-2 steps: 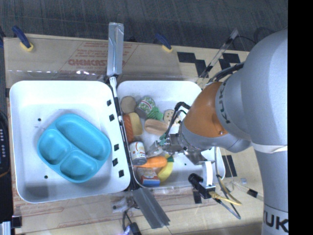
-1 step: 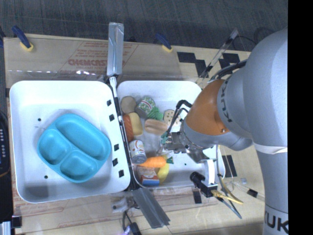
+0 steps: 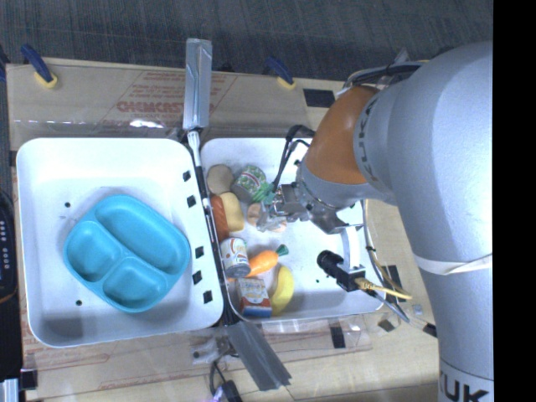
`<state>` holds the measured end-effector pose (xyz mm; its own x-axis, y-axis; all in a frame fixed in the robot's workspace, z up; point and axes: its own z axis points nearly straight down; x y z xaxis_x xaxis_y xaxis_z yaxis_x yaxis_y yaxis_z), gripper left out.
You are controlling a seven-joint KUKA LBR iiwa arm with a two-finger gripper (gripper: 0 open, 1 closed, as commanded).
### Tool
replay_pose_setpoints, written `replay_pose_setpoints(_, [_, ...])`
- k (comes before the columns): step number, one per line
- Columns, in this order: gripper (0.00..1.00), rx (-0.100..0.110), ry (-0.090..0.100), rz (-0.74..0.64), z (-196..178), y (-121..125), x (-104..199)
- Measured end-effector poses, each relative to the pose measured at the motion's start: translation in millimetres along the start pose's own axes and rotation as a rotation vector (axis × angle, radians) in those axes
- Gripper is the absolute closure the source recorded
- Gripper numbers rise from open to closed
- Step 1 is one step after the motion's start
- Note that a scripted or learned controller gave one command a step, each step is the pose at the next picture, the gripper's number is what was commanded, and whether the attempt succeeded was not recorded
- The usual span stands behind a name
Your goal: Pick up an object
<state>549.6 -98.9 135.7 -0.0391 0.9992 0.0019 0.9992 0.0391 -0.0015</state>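
two white bins (image 3: pixel 50 166) are sitting here, holding one blue divided tray (image 3: pixel 126 252), one carrot (image 3: pixel 262 262), one banana (image 3: pixel 285 288), two cans (image 3: pixel 236 256).

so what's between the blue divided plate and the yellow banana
In the camera view, the bins' meeting walls, then a small labelled can and a printed packet, lie between the blue divided plate and yellow banana.

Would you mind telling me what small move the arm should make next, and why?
Probably a short descent straight down. The gripper sits low in the right bin, among the green can and hot dog, but nothing visibly sits in its grasp, so no pick is confirmed yet.
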Motion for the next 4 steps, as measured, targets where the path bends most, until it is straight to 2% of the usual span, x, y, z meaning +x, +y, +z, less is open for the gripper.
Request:
replay_pose_setpoints(1, [0.00,0.002,0.000,0.001,1,-1,-1])
replay_pose_setpoints(2, [0.00,0.002,-0.001,0.026,44,-68,-45])
replay_pose_setpoints(3, [0.00,0.002,0.000,0.053,45,-24,-28])
replay_pose_setpoints(4, [0.00,0.000,-0.001,-0.035,44,-74,-42])
